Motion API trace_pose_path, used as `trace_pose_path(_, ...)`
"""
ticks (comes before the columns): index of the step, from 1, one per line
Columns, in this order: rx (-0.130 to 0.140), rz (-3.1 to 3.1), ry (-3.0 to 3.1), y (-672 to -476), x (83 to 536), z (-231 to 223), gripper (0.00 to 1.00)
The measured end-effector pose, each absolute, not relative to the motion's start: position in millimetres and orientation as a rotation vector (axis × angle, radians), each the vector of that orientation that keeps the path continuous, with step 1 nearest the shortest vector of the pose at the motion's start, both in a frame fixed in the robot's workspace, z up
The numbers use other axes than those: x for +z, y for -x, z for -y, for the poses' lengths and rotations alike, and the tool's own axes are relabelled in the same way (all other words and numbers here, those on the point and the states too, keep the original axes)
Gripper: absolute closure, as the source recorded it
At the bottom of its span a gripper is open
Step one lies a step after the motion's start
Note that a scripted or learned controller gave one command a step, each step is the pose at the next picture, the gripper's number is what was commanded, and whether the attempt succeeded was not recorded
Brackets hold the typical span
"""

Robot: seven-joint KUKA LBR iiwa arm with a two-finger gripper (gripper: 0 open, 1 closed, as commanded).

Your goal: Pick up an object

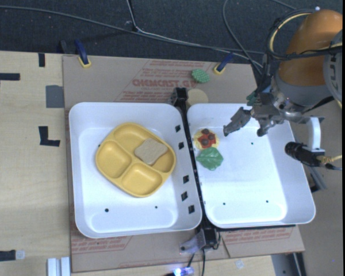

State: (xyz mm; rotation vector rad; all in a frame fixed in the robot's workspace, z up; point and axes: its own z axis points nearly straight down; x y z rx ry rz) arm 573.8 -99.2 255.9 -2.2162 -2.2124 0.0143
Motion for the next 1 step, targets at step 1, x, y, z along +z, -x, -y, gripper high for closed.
trace_pose_path(1,0.002,2.222,2.220,-575.9,262.7,99.1,0.00)
